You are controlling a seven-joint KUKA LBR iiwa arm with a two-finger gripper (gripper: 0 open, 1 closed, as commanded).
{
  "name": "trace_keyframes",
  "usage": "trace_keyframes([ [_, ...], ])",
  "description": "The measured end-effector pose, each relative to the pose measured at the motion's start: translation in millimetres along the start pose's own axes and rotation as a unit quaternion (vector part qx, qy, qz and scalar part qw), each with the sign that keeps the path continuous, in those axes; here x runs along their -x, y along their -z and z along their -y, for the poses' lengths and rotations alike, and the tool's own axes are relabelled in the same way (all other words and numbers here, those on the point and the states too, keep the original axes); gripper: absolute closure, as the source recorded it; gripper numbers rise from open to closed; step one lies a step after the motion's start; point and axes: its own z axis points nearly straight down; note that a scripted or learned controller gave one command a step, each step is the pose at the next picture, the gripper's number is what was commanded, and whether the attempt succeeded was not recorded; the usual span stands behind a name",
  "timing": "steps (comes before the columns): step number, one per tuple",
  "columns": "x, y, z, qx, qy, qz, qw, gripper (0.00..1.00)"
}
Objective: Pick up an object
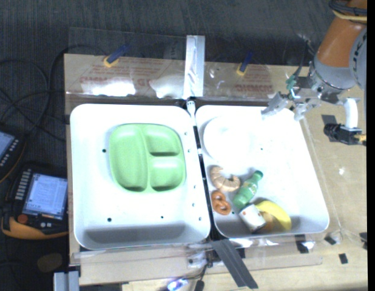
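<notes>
Gripper (284, 102) hovered at upper right, its state impossible to tell; best approach was descending squarely over the green bottle (247, 190) at lower centre.

Blue and yellow clamps (116, 54) on the bench's far edge, tablet-like screen (45, 194) on floor, left

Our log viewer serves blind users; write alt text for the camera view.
The gripper hangs over the right bin's far right corner, well away from the green bottle, banana, pretzel and white plate inside. The left bin holds a green divided tray.
</notes>
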Motion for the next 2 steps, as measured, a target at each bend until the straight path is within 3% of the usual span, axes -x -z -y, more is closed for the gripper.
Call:
trace_keyframes([
  [1, -26.8, -93.5, 45.7, -0.001, 0.023, 0.000, 0.9997, 0.00],
  [2, -46.4, -118.7, 102.4, 0.007, 0.081, 0.003, 0.9967, 0.00],
])
